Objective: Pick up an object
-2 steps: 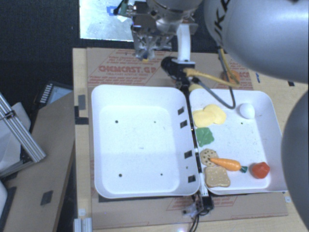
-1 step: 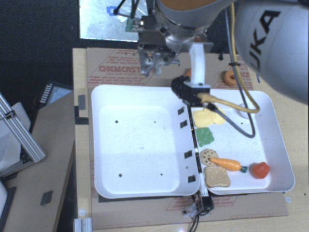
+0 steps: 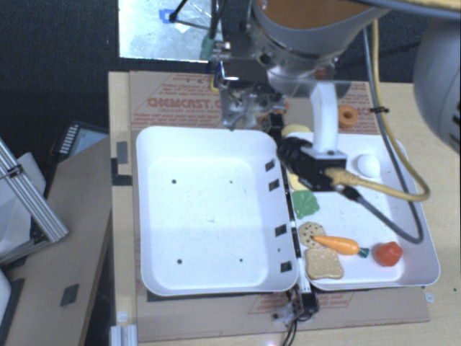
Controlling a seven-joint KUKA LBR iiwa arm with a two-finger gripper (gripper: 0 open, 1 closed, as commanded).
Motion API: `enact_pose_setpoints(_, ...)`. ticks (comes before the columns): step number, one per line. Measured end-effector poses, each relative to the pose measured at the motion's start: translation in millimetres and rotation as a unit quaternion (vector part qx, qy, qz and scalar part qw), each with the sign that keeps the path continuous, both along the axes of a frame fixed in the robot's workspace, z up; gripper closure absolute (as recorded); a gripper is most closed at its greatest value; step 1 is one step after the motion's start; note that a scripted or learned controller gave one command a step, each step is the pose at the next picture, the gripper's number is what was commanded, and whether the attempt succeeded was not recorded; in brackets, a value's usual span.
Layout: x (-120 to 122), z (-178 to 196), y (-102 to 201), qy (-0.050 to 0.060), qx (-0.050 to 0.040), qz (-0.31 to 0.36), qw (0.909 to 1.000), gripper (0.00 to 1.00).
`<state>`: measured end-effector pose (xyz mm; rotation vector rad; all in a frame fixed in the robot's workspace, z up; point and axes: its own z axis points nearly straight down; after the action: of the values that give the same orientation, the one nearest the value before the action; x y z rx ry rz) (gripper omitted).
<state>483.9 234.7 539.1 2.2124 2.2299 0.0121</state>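
End effector upper centre, above white bins' far rim; grip state unclear; steer right-down toward orange plastic carrot, descend square

- Cardboard sheet with red lettering, lying under the two white bins.
- Slanted aluminium rail at the left edge.
- Dark ribbed device, perhaps a keypad, left of the bench.

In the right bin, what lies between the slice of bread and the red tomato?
In the camera view, the carrot lies between the bread slice and the red tomato, its green tip pointing toward the tomato. The rest of that stretch is bare white bin floor.
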Motion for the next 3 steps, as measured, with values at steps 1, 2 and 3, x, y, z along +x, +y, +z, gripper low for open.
enact_pose_setpoints(1, 2.6, -4.2, -0.6, 0.002, -0.0023, -0.001, 1.0, 1.0)
enact_pose_setpoints(2, 146.9, -4.5, -43.5, -0.002, -0.003, -0.007, 1.0, 1.0)
enact_pose_setpoints(3, 90.6, -3.3, -11.9, 0.003, -0.0016, 0.0, 1.0, 1.0)
